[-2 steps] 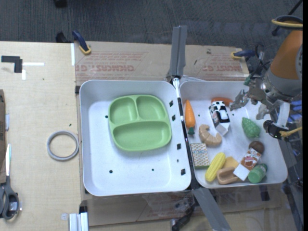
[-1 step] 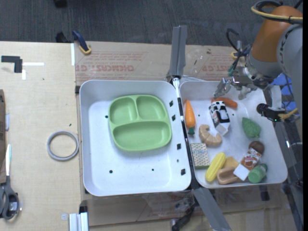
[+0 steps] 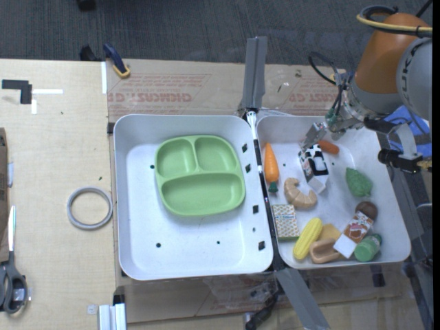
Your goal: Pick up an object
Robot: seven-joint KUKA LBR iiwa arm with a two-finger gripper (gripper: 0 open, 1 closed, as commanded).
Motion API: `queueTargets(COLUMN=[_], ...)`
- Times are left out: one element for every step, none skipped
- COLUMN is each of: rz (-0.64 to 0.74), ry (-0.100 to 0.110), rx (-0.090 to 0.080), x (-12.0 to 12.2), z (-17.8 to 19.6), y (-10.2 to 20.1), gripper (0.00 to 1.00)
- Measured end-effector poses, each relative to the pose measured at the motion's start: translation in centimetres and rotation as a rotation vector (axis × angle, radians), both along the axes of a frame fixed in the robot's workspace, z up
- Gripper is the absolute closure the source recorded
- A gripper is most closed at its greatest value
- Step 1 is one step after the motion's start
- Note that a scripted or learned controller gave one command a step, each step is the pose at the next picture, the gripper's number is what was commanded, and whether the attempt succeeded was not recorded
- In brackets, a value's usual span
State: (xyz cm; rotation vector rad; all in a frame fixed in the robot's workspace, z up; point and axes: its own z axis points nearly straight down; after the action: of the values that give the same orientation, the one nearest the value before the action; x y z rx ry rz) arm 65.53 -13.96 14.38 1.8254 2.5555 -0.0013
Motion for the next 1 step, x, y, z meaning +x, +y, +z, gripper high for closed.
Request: queueTargets(rz=[-0.061], ry=[0.001], rx=[-0.001], x=[0.02], z=[-4.83], y=[0.84], gripper=[0.0])
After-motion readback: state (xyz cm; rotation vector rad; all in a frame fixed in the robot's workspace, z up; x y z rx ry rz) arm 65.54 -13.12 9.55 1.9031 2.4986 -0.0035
